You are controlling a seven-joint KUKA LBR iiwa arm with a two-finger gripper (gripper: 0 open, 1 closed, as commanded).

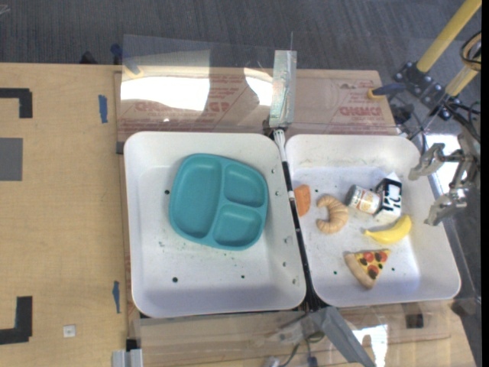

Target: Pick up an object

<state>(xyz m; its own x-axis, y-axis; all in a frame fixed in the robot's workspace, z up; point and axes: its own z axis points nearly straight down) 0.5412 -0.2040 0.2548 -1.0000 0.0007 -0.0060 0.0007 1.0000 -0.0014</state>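
Camera view, right bin (439, 281): croissant (331, 213), banana (389, 230), pizza slice (366, 266), jar (364, 199). Gripper (442, 180) at its three o'clock rim, jaw state I cannot tell. Step: approach; my next move needs descent over one item.

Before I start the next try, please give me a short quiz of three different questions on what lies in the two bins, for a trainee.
1. True or false: the teal divided plate lies in the left bin.
2. Which item lies nearest the front rim of the right bin? A) banana B) pizza slice C) croissant
3. Fill in: the small jar lies just to the ___ of the croissant.

Key: 1 true; 2 B; 3 right
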